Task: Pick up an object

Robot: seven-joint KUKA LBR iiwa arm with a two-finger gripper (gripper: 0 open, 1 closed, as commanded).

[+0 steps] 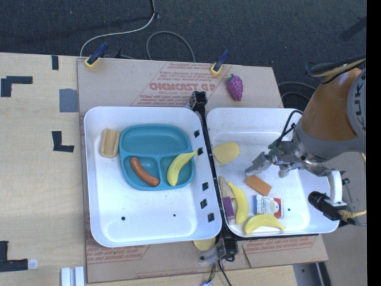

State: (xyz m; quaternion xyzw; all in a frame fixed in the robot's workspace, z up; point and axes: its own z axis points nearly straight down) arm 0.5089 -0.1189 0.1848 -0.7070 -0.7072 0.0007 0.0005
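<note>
The pincer (260, 164) is hanging low inside the right bin (297, 119), its two grey fingers (256, 163) spreading apart with nothing between them, so it is standing open. The arm (333, 115), grey with an orange band, is reaching in from the right and is covering part of that bin's far side.

Just below the fingertips an orange block (259, 185) is lying flat on the bin floor, close to the pincer but apart from it. To the upper left of the pincer a pale yellow rounded piece (226, 153) is sitting near the divider. Further down, a yellow banana (240, 200) is lying beside a purple item (228, 207), a small red, white and blue carton (266, 206) is resting to its right, and a second banana (264, 223) is curving along the bin's near rim.

In the left bin (107, 219) a teal divided plate (156, 155) is carrying a sausage (144, 171) and another banana (178, 167), while a tan bread slice (109, 143) is lying just beside the plate's left edge.

Outside the bins, a purple bunch of grapes (234, 87) is sitting on the cardboard sheet (131, 82) that is covering the surface
</note>
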